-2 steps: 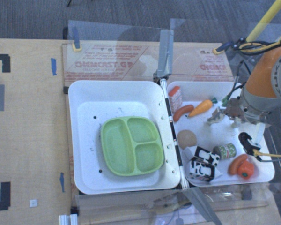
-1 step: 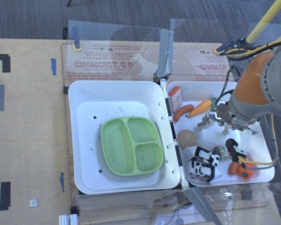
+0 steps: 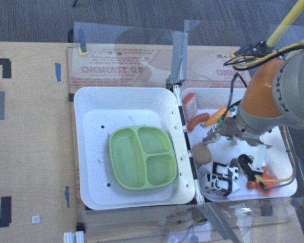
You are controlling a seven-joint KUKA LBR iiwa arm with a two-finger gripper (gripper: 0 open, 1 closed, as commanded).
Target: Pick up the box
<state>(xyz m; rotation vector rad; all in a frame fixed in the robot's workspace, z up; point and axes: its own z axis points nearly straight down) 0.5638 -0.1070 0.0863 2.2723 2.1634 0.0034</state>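
The box (image 3: 190,105) stands at the right bin's (image 3: 290,172) far left corner, not yet picked up. The end effector (image 3: 219,133) hovers nearby, over the bin's middle; its opening cannot be determined. Grasp and lift remain outstanding.

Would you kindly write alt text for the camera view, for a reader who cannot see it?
A grey and orange robot arm reaches from the right over the right bin, which holds small toys and a box at its far left corner. The left bin holds a green divided plate.

Grey arm (image 3: 294,85), orange band, black cables
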